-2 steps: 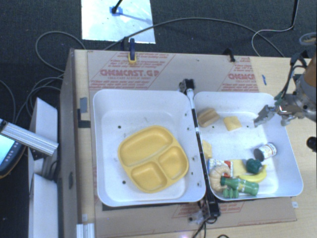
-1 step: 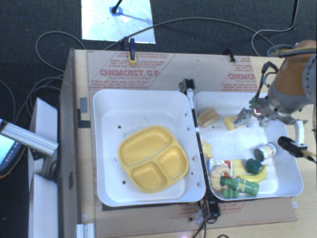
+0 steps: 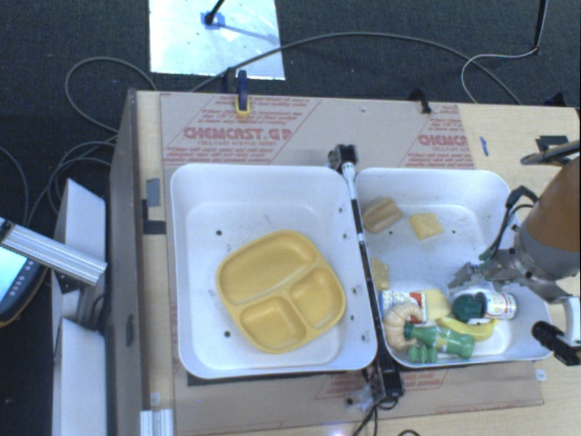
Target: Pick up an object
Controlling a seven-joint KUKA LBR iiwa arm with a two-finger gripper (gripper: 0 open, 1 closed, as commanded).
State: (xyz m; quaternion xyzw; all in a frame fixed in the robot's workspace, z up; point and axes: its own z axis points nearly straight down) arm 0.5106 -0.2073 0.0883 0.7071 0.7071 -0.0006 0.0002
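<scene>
Over the right bin (image 3: 490, 185), the gripper (image 3: 479, 284) hangs low above a heap of toy food, just over a green-capped item (image 3: 472, 307) and a banana (image 3: 467, 328). Whether its fingers are parted cannot be told; nothing looks lifted, so the pick seems undone.

The bench (image 3: 300, 125), topped with a printed brown sheet, bore two shallow white bins side by side: the left bin (image 3: 195, 243) and the right bin (image 3: 472, 193), their rims touching.
</scene>
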